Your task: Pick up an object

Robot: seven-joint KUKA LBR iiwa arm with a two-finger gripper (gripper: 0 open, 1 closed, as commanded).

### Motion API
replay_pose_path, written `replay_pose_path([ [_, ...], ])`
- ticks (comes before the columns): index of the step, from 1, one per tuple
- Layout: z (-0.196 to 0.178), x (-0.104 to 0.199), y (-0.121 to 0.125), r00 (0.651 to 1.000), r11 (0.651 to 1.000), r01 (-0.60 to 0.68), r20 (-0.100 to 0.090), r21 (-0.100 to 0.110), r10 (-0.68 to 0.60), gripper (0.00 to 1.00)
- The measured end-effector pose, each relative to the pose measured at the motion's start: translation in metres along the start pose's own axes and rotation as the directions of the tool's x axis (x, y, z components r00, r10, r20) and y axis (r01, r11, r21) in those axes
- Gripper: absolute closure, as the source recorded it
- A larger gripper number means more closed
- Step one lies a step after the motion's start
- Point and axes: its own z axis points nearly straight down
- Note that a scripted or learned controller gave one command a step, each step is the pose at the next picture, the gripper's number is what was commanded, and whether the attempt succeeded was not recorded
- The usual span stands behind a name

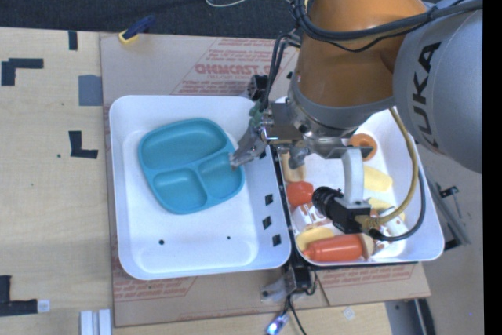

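A blue divided plate (188,165) lies in the left bin (188,259). The right bin (420,247) holds several toy foods: a red sausage-like piece (337,249), a small orange-red piece (300,194), a yellow piece (378,183) and an orange piece (364,143). My gripper (267,159) hangs under the orange wrist, over the wall between the two bins. It is open: one finger (245,151) reaches to the plate's right edge and the other stands at the right bin's left side. Nothing shows between them. The arm hides much of the right bin.
A black cylinder with cables (339,209) hangs from the arm over the right bin's foods. Both bins rest on a cardboard sheet (180,67). A white cable (235,2) runs across the dark floor behind.
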Motion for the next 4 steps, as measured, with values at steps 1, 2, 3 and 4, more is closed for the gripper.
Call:
replay_pose_path([
  [1, -0.175, 0.072, 0.002, 1.000, 1.000, 0.006, -0.007, -0.023, -0.007, 0.00],
  [2, -0.176, 0.069, 0.003, 1.000, 1.000, -0.001, 0.003, -0.005, 0.001, 1.00],
  [3, -0.057, 0.127, 0.001, 1.000, 1.000, 0.003, 0.006, 0.008, -0.003, 1.00],
  [4, 0.106, 0.121, 0.030, 1.000, 1.000, -0.004, 0.008, 0.008, 0.004, 1.00],
])
